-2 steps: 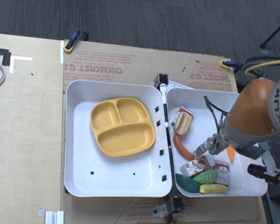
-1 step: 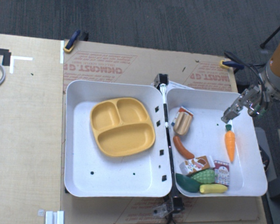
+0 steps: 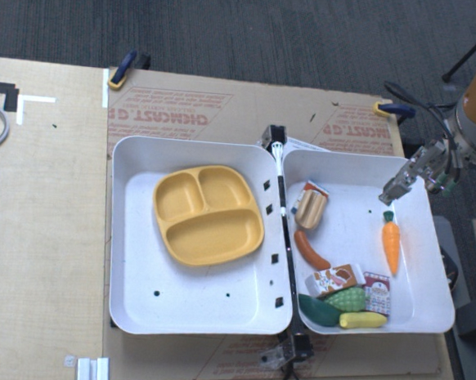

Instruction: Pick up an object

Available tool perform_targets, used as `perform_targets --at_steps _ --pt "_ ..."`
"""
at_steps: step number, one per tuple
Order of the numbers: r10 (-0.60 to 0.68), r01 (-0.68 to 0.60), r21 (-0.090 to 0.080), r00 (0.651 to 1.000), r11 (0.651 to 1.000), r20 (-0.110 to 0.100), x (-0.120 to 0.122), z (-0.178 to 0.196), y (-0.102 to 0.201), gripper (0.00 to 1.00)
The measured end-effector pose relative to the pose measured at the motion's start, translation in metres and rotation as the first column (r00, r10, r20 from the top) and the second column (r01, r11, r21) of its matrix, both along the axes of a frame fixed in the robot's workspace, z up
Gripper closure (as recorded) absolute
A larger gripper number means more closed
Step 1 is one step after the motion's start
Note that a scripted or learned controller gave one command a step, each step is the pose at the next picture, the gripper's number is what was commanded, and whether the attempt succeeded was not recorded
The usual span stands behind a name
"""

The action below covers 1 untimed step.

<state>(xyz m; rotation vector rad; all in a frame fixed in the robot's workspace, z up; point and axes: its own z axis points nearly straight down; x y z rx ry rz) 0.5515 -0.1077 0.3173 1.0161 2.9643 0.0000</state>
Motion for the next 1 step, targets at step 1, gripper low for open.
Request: perform_targets --at_steps 1 --pt "-0.226 0.226 0.002 0.974 0.974 -0.006 -0.0103 -0.0862 0.0809 1.0"
